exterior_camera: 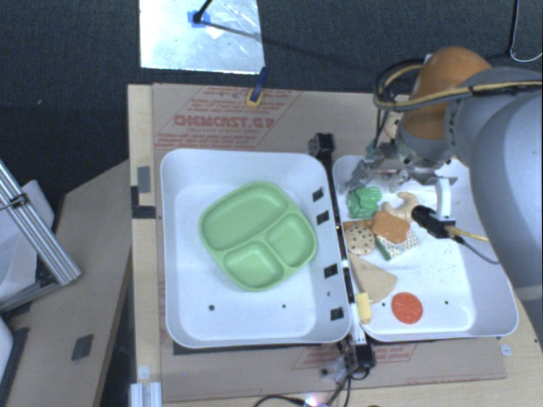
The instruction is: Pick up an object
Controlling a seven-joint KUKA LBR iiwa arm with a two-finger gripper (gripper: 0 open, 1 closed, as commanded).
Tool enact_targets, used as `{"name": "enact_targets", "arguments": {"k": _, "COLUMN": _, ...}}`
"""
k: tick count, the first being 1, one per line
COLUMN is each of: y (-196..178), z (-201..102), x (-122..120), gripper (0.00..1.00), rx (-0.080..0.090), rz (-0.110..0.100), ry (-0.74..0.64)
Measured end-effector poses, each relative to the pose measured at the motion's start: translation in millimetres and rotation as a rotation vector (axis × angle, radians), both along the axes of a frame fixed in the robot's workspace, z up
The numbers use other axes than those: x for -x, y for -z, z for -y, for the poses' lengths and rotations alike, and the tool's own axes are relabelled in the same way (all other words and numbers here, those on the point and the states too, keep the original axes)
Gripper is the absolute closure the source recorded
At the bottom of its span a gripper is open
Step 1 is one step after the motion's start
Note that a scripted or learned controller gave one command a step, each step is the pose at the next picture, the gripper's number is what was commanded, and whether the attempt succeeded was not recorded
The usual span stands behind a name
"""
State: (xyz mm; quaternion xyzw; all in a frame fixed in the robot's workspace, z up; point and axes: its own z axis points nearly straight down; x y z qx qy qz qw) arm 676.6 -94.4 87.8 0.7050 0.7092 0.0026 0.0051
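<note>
Left white bin (pixel 182 312): green three-compartment plastic plate (pixel 257 235). Right white bin (pixel 475 299): toy food pile, with a green leafy toy (pixel 366 200) at far left under the pincer (pixel 380 166). Pincer state: cannot tell. Leafy toy probably light, rigid; grip across its edges.

Red print "CHEMCAST GP" on brown cardboard sheet (pixel 222 119) under bins; reads upside down.

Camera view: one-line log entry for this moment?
arm: over right bin | gripper: above green toy, fingers unclear | left bin: green tray
</note>
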Motion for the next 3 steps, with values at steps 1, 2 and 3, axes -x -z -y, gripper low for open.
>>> {"name": "enact_targets", "arguments": {"k": 1, "y": -10, "z": 0, "x": 1, "gripper": 1.00, "rx": -0.002, "rz": -0.003, "ry": -0.001}}
{"name": "enact_targets", "arguments": {"k": 2, "y": -57, "z": -4, "x": 5, "gripper": 1.00, "rx": -0.003, "rz": -0.006, "ry": 0.002}}
{"name": "enact_targets", "arguments": {"k": 3, "y": -102, "z": -8, "x": 0, "gripper": 1.00, "rx": -0.004, "rz": -0.006, "ry": 0.000}}
